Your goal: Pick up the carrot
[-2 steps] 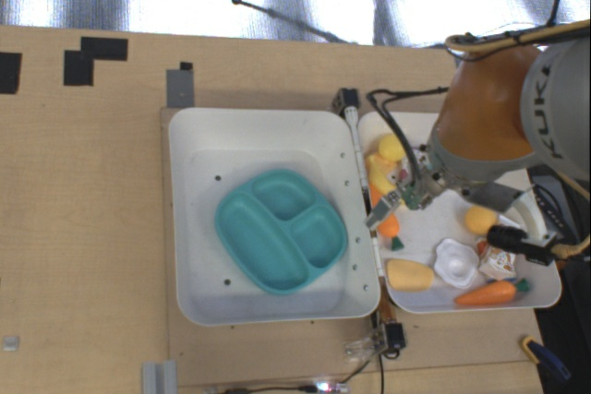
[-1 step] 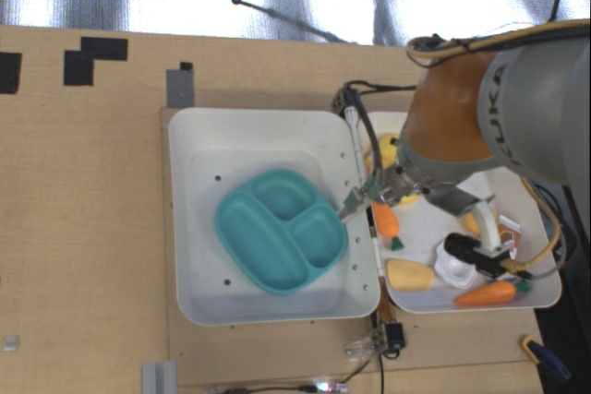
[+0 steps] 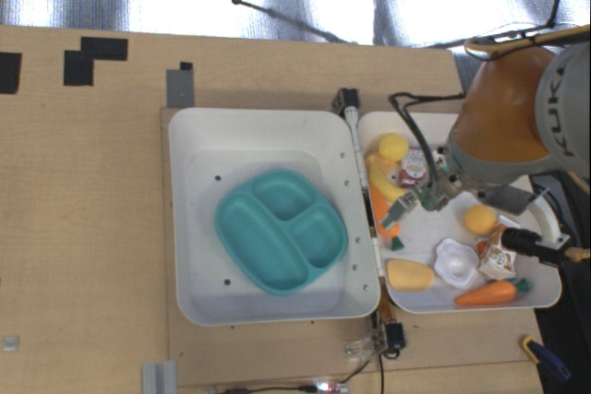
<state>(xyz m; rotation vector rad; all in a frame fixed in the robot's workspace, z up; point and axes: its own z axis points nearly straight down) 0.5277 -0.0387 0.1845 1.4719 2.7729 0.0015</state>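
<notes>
Grey and orange, the arm (image 3: 517, 111) is reaching in from the right and leaning over the right bin (image 3: 550, 291), its wrist pointing down and leftward toward the bin's left wall. The gripper (image 3: 406, 203) is hanging low near that wall, its tip sitting just above a thin orange piece with a green end that is lying along the wall; whether it is clenched or released cannot be told, since the tip is small and cluttered by cable and fittings. Two bins are sitting side by side on the wooden bench (image 3: 83, 226). The left bin (image 3: 189, 198) is holding one teal tray (image 3: 282, 231) with three compartments, lying at a slant. The right bin is crowded with toy food: one carrot (image 3: 487, 293) is lying near the front edge, orange with a green stub pointing right, well apart from the gripper. Beside it, one pale yellow wedge (image 3: 410, 275) is resting to its left and one white cup (image 3: 455, 260) just above. Two round yellow fruits are showing, a lemon (image 3: 392, 146) near the back and another (image 3: 480, 219) near the middle. One small printed carton (image 3: 500, 260) is sitting close to the carrot's upper right.
</notes>
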